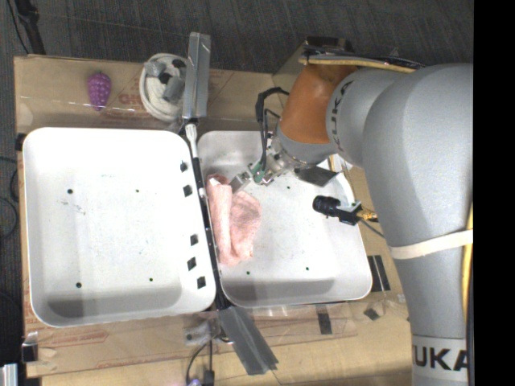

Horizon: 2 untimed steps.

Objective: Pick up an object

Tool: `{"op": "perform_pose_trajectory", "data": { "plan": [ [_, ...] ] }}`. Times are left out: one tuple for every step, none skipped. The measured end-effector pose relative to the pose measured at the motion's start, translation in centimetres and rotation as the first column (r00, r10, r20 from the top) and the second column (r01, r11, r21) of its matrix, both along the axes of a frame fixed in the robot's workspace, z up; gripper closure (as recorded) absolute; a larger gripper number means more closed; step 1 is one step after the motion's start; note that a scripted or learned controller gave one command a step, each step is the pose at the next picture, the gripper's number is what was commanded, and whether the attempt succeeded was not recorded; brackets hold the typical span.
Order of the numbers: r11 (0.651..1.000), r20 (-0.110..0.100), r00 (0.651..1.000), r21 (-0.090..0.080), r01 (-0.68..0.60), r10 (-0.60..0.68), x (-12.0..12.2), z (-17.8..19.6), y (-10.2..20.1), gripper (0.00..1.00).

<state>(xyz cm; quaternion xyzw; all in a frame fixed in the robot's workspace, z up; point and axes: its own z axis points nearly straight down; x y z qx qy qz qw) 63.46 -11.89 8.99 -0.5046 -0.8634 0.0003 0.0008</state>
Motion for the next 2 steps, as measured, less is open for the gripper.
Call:
{"op": "perform_pose_trajectory", "data": {
  "plan": [
    [0.990,-0.002,0.990,-0.002,0.140,-0.140,-4.3,0.0,1.6,0.00],
    [0.952,-0.002,0.952,-0.001,0.305,-0.305,2.3,-0.1,-2.1,0.00]
  ]
}}
